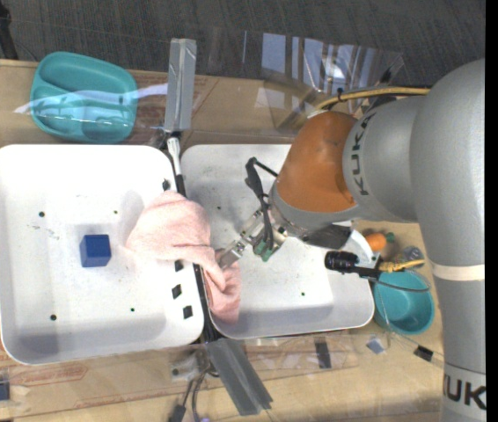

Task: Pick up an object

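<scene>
A: Draping over the divider between the two white bins (20,200), the pink cloth (177,236) runs its long axis from the left bin down into the right bin's near corner.

B: And the claw (231,255)?

A: Touching the cloth's right edge; I cannot tell its state. Pinching one thin fold could let the cloth slip, or snag the divider.

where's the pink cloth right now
In the camera view the pink cloth is draped over the divider between the two bins, spilling into both; the blue cube sits to its left in the left bin, and the pincer is at its right edge.
</scene>
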You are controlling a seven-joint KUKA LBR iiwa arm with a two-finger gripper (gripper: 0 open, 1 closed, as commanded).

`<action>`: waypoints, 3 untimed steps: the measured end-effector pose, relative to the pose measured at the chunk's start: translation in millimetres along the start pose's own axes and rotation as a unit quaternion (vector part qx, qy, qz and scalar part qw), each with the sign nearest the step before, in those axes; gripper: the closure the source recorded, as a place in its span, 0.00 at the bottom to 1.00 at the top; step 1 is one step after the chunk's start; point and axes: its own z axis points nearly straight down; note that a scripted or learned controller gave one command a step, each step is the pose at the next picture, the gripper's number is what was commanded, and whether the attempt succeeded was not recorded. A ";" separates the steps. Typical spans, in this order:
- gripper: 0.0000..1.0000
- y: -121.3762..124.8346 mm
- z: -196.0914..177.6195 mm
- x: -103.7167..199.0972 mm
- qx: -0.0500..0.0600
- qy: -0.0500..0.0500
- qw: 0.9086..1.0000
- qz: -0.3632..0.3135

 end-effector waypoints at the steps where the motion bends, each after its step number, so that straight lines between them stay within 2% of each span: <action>1: 0.00 -4.1 -30.5 13.1 -0.001 -0.001 1.000 0.007; 2: 0.00 -1.7 -1.7 17.8 0.000 -0.002 0.998 -0.064; 3: 1.00 -0.6 -11.6 17.5 0.000 -0.002 0.998 -0.067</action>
